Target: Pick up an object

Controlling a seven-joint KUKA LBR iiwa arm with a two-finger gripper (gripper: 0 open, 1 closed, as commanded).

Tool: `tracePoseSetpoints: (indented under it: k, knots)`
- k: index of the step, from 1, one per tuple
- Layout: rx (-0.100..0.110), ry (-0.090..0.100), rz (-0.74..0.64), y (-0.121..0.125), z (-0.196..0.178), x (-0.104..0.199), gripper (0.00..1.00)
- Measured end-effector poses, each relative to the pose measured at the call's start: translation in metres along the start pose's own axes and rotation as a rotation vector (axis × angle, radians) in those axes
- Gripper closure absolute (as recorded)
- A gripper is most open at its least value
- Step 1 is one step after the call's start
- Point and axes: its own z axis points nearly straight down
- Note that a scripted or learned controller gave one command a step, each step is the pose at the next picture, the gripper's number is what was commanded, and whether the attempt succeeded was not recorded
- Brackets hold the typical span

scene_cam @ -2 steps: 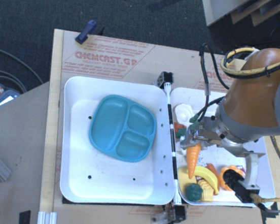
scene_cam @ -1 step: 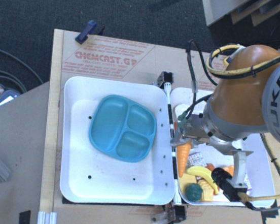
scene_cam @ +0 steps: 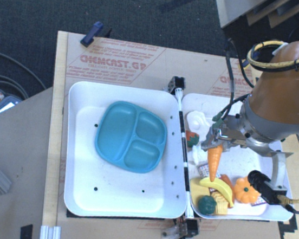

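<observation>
Camera view: end effector (scene_cam: pixel 216 142) clenched on the toy carrot (scene_cam: pixel 214 162), which hangs point-down above the right bin (scene_cam: pixel 279 214); lifting step in hand; next move calls for a steady rise.

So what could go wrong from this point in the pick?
1. The carrot hangs by its top end from the gripper; such a narrow hold could slip.
2. A drop would land it among the banana, pumpkin and other toys crowded in the right bin, scattering them.
</observation>
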Motion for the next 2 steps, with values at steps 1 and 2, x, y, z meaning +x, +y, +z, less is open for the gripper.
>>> tracePoseSetpoints:
  k: [1, 2]
  knots:
    - [0.005, 0.002, -0.001, -0.022, -0.002, 0.036, 1.00]
    - [0.000, 0.000, 0.000, -0.021, -0.010, -0.036, 1.00]
